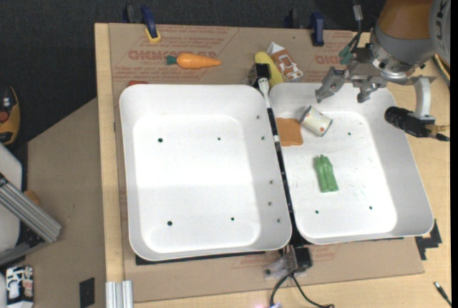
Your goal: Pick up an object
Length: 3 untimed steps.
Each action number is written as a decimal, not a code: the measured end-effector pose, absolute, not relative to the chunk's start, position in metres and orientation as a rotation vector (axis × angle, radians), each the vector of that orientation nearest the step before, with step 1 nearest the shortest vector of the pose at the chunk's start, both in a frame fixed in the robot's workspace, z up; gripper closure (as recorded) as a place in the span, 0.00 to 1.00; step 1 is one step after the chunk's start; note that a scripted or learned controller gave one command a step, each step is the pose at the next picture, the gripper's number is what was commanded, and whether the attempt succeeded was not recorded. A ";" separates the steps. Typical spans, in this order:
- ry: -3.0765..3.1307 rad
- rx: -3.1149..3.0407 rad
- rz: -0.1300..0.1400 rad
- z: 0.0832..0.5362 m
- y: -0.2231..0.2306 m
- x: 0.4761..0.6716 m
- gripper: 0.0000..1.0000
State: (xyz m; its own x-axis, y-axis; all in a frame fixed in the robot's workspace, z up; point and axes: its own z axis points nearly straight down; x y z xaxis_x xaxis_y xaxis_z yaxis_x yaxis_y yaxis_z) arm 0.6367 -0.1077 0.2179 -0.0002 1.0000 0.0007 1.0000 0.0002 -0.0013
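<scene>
Hovering open jaws (348, 87) above right bin's (401, 213) far edge.

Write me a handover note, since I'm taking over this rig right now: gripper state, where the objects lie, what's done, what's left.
Gripper: open, holding nothing, at the far edge of the right bin.
Right bin contents: white cylinder and orange-brown block near the divider, green object mid-bin.
Outside the bins, on the board behind: toy carrot, yellow object.
Done: nothing picked.
Left: descend, grasp one object, lift; the white cylinder lies nearest.
</scene>
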 end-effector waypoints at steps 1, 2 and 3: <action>-2.211 -2.215 0.014 0.092 -0.115 0.621 0.00; -2.228 -2.221 -0.005 0.085 -0.091 0.660 0.00; -2.238 -2.222 -0.022 0.231 -0.035 0.654 0.00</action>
